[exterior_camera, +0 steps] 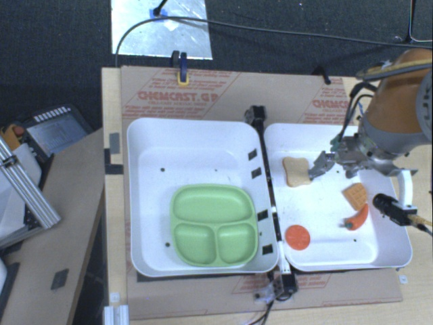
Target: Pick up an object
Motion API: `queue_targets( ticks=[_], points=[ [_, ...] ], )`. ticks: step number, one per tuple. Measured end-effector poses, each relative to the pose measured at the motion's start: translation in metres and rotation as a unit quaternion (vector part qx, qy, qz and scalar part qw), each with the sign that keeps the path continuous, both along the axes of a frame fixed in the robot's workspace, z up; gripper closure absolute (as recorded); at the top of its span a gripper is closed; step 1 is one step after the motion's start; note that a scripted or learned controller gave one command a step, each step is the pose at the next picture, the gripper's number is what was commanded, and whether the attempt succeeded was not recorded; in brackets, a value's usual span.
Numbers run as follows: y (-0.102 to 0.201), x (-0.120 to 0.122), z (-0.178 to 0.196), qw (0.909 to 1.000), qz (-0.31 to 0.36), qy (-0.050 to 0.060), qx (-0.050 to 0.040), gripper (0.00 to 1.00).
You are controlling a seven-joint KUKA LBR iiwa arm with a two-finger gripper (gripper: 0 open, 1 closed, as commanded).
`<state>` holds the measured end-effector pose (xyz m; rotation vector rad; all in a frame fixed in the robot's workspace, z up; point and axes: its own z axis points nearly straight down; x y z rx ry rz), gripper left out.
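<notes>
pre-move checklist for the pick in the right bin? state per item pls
1. Targets present: ok. Tan bread-like slice, round orange-red disc, waffle-textured tan piece and curved orange-red piece all lie in the right white bin.
2. Gripper position: ok. It sits over the right bin, just right of the slice.
3. Object between fingers: not ok, nothing seen held.
4. Finger opening: cannot tell.
5. Target spacing: slice and disc lie apart, ok; waffle piece and curved piece lie close together, not ok.
6. Green three-compartment plate sits in the left white bin, away from the arm: ok.
</notes>
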<state>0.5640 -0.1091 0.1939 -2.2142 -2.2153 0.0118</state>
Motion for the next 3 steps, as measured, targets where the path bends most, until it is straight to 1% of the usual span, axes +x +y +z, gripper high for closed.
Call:
queue_targets(
  ticks=[1, 2, 3],
  points=[
    [0.000, 0.003, 0.007, 1.0000, 0.001, -0.007, -0.0007, 0.00],
    [0.010, 0.001, -0.040, 1.0000, 0.001, -0.005, -0.0002, 0.00],
    [0.014, 0.007, -0.084, 1.0000, 0.001, -0.005, -0.0004, 0.00]
  ],
)
